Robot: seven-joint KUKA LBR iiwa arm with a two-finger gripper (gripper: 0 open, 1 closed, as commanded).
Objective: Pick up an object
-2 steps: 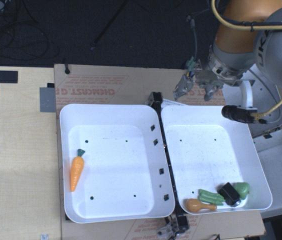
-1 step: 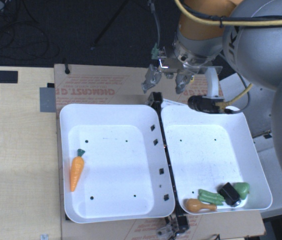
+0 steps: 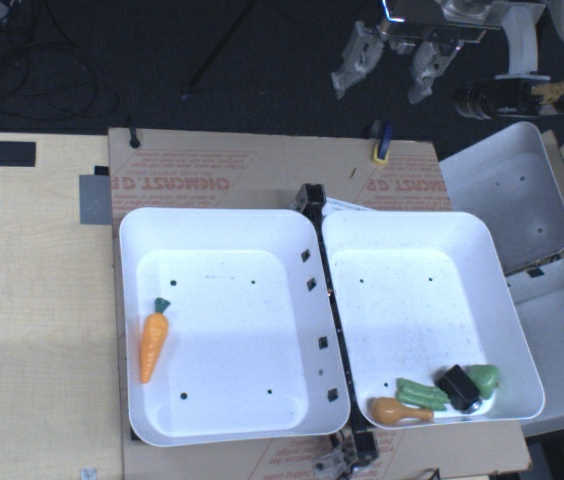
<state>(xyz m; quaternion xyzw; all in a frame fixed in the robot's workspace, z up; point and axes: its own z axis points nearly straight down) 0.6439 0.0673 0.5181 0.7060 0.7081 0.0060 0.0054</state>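
My gripper (image 3: 387,76) hangs high at the top of the view, above the back edge of the bench, open, with nothing between its fingers (image 3: 356,60). An orange toy carrot (image 3: 153,339) with a green top lies at the left side of the left bin (image 3: 212,230). In the front right corner of the right bin (image 3: 412,230) sit a green pea pod (image 3: 422,394), a black block (image 3: 458,387), a green rounded piece (image 3: 484,376) and an orange-brown pear-shaped toy (image 3: 399,411). The gripper is far from all of them.
A black divider (image 3: 324,308) with clips runs between the two bins. Both bins rest on a cardboard sheet (image 3: 262,168). A grey metal panel (image 3: 522,188) stands to the right of the right bin. A small blue and yellow item (image 3: 383,143) sits at the cardboard's back edge.
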